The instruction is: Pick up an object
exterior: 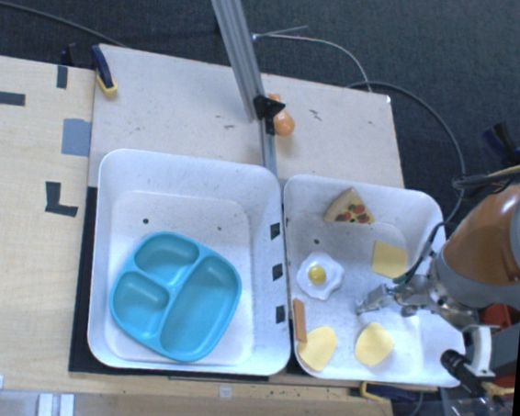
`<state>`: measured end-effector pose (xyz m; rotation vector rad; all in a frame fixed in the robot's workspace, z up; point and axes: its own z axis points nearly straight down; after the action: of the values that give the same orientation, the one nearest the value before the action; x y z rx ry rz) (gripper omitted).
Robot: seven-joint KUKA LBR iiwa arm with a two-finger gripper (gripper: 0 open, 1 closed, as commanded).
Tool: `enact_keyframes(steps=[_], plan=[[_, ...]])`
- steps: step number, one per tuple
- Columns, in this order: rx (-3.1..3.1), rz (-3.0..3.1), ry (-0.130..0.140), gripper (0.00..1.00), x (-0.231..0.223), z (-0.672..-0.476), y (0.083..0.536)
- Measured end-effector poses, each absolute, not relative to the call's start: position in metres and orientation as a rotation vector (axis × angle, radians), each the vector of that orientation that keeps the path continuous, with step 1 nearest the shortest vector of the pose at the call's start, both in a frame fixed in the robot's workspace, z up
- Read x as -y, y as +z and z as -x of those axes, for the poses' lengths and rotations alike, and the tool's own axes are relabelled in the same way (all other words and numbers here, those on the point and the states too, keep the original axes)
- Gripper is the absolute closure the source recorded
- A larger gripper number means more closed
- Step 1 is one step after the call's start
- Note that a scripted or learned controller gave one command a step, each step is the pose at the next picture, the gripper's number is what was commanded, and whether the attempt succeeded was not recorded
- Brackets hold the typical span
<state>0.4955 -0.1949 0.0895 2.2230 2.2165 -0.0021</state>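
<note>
1. Pick is not yet done: nothing is sitting between the fingers of the gripper (370, 303); jaws are standing slightly apart, holding nothing.
2. Candidates are all lying in the right bin (427, 203): fried egg (318, 276) at 9 o'clock of the gripper, cheese slice (389, 258) at 12, yellow chip (374, 345) at 6, pizza slice (350, 207) further at 11.
3. Arm (482, 249) is reaching in from 3 o'clock, wrist low over the bin floor, fingertips pointing toward 9.
4. Left: closing on 1 item, lifting.

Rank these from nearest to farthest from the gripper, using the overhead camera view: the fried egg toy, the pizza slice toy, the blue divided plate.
1. Fried egg toy, right bin, just left of the gripper.
2. Pizza slice toy, right bin's far side.
3. Blue divided plate, left bin.
</note>
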Motion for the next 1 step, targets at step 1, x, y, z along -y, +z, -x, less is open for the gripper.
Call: enact_keyframes(steps=[1], plan=[[-2.220,-2.220,0.000,0.00,0.1924,-0.4963,0.0895]])
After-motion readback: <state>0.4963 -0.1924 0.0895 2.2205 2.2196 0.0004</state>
